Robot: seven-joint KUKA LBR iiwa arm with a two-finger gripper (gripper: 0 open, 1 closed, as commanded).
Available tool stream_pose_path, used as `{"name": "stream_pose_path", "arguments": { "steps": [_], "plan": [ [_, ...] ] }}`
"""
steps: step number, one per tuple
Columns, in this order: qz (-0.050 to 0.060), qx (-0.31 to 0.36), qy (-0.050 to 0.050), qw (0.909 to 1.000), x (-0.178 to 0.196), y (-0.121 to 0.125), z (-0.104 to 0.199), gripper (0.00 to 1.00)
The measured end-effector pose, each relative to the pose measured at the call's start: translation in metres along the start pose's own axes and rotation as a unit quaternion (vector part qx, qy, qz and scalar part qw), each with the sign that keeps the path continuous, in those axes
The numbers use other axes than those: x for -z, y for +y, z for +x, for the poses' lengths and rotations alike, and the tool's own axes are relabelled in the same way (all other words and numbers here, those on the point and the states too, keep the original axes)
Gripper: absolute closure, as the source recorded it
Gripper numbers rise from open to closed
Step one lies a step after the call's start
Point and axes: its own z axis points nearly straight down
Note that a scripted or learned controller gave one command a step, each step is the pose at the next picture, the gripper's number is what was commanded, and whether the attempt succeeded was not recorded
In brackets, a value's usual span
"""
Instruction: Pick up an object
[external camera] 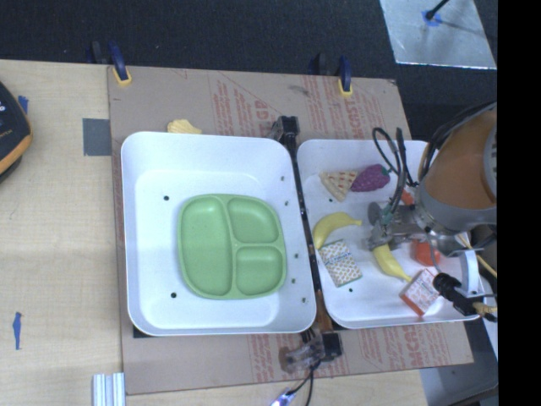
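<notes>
Down at the near edge of the counter (pixel 51 294), a black clip and cable (pixel 313 353) are sitting by the seam between the two bins, partly blurred. Up in the right bin (pixel 355 311) the claw (pixel 385 227) is hovering low over the clutter, and its tip is proving hard to read: dark metal and wires are tangling there, so whether anything is between the fingers, I cannot tell. The arm (pixel 461 172) is looming behind it, grey and orange, cut off at the right and hiding much of that bin's far side.

Just left of the claw a yellow banana (pixel 334 225) is curving, and below that a checkered packet (pixel 341 263) is lying flat. A second banana (pixel 390 263) is sitting just beneath the claw, possibly touching it; the view is not settling that. Above and left of the claw, a tan wedge (pixel 338 183) and a purple fruit (pixel 370 178) are resting side by side. Something red-orange (pixel 423 249) is peeking out to the right, half covered by the arm, and a red-and-white box (pixel 420 293) is lying lower right.

Well left of the claw, the left bin (pixel 152 294) is holding a green divided plate (pixel 230 245). Beyond that bin's far rim, a small yellow thing (pixel 183 127) is sitting on the cardboard, too small to identify.
</notes>
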Motion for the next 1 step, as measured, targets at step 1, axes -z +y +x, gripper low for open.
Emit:
{"name": "stream_pose_path", "arguments": {
  "steps": [1],
  "plan": [
    [-0.002, -0.001, 0.001, 1.0, 0.0909, 0.0454, 0.0662, 1.0]
  ]
}}
